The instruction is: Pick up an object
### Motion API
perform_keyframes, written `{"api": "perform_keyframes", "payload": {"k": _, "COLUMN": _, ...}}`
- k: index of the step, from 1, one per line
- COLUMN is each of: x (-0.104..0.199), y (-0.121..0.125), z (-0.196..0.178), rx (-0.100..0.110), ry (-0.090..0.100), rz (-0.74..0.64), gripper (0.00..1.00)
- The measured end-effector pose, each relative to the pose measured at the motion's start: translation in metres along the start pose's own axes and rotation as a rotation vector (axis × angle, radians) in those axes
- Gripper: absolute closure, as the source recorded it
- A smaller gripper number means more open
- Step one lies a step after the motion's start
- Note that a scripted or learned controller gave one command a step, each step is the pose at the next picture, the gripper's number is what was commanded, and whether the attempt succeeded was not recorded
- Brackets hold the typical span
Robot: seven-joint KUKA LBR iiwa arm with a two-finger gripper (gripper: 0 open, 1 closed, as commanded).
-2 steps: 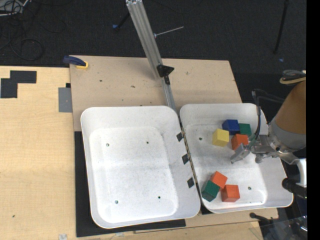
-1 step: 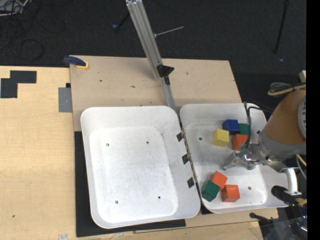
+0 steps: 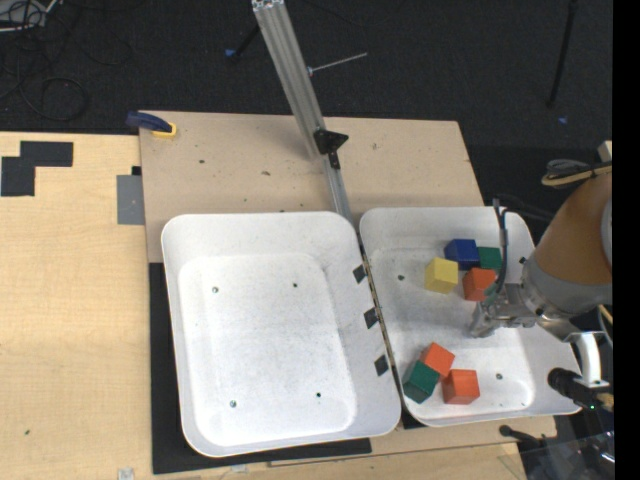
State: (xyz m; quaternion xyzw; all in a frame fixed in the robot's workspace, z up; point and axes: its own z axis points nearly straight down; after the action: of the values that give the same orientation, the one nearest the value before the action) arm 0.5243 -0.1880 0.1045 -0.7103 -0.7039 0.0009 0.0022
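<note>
Pincer (image 3: 487,323) hangs low in the right bin (image 3: 420,230), just near of an orange block (image 3: 477,282); whether it is wide or narrow cannot be told. Beside that block lie yellow (image 3: 441,275), blue (image 3: 461,250) and green (image 3: 490,258) ones. No writing is legible.

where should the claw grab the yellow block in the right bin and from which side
Take the yellow block from straight above, across its near and far faces. It sits flat, a small cube. Its left side is open bin floor, but the orange block crowds its right and the blue block sits close at its far right corner, so fingers fit better front to back. The claw is lower right of it.
</note>
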Motion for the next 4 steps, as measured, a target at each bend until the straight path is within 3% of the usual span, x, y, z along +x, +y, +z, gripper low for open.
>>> {"api": "perform_keyframes", "payload": {"k": 3, "x": -0.012, "y": 0.001, "z": -0.134, "rx": -0.007, "ry": -0.003, "rz": -0.01, "gripper": 1.0}}
{"api": "perform_keyframes", "payload": {"k": 4, "x": 0.043, "y": 0.011, "z": -0.141, "rx": -0.004, "ry": 0.001, "rz": -0.015, "gripper": 1.0}}
